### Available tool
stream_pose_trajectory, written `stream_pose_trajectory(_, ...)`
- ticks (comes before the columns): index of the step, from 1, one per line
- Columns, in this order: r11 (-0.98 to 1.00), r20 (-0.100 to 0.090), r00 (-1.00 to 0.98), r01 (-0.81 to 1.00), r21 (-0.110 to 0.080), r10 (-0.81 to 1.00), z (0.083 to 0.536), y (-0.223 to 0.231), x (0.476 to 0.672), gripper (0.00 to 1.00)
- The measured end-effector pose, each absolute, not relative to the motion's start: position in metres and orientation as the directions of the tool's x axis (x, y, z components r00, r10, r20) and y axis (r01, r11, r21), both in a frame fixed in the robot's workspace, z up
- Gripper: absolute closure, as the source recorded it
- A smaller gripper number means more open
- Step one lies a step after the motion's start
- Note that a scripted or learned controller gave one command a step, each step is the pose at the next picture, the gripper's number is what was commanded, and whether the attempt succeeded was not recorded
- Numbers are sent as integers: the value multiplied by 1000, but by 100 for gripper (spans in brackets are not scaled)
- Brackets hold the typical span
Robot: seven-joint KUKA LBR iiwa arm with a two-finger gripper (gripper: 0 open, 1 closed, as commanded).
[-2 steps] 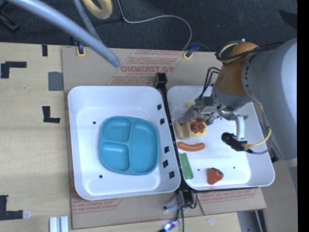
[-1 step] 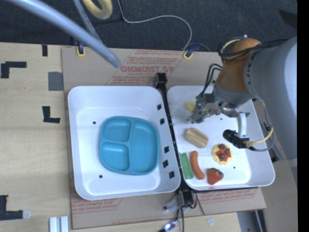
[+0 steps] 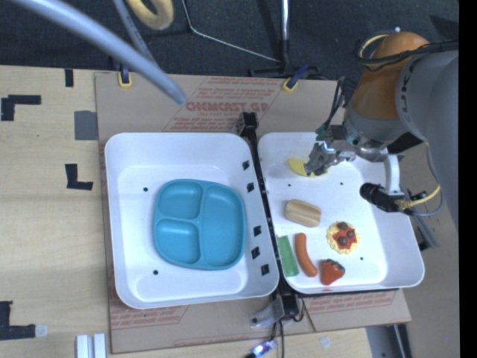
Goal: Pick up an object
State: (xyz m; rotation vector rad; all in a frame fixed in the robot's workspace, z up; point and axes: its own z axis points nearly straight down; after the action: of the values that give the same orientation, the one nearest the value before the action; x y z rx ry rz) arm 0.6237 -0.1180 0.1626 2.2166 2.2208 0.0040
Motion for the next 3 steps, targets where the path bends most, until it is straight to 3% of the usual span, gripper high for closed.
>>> stream_pose_trajectory(2, 2, -1, -2, 1000, 4, 1000, 265, -118, 616, 100)
stream_pose_trajectory(3, 7, 2, -7, 1000, 0, 1000, 267, -65, 615, 100)
